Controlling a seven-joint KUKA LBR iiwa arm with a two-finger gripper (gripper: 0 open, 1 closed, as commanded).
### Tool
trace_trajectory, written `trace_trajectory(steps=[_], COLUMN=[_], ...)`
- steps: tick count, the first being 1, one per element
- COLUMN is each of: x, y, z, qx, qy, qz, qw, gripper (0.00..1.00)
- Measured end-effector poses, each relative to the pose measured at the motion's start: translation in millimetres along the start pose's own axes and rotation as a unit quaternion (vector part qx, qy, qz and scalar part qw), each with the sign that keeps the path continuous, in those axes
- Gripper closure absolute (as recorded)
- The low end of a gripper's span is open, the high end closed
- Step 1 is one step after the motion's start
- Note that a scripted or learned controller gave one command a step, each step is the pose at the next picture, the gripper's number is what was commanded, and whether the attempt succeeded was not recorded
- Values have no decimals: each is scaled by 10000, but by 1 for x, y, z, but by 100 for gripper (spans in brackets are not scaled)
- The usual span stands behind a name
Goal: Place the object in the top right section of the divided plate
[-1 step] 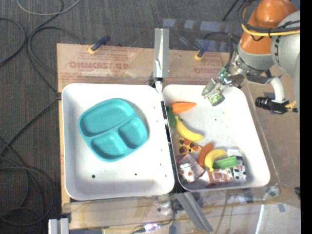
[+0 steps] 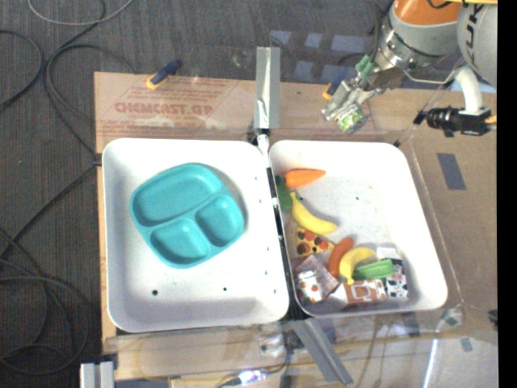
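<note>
A teal divided plate (image 2: pixel 187 214) with three sections lies in the left white bin (image 2: pixel 129 297). My gripper (image 2: pixel 348 113) hangs raised over the back rim of the right bin (image 2: pixel 420 217), well right of the plate. A small green object (image 2: pixel 349 120) shows between its fingertips, and the fingers look shut on it. All three sections of the plate are bare.
The right bin holds several toy foods: a carrot (image 2: pixel 304 177), a banana (image 2: pixel 312 217), a pizza slice (image 2: pixel 312 242), a red pepper (image 2: pixel 342 251), a second banana (image 2: pixel 356 259), a green piece (image 2: pixel 373 269) and small cartons (image 2: pixel 317 283). A metal divider (image 2: pixel 267 87) stands behind the bins.
</note>
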State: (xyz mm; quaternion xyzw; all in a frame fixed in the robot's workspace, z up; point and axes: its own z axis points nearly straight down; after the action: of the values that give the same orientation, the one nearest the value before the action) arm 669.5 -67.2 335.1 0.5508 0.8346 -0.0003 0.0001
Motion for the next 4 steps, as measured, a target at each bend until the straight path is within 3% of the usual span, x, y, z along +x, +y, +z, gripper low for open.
trace_trajectory(steps=[1,2,3,4], x=[89,88,209,233], y=[-4,-3,-38,-17], z=[94,86,127,111], qx=[16,21,31,24], qy=[9,15,4,4], qz=[-128,-121,1410,1069], qw=[9999,9999,9900,9943], gripper=[100,100,100,100])
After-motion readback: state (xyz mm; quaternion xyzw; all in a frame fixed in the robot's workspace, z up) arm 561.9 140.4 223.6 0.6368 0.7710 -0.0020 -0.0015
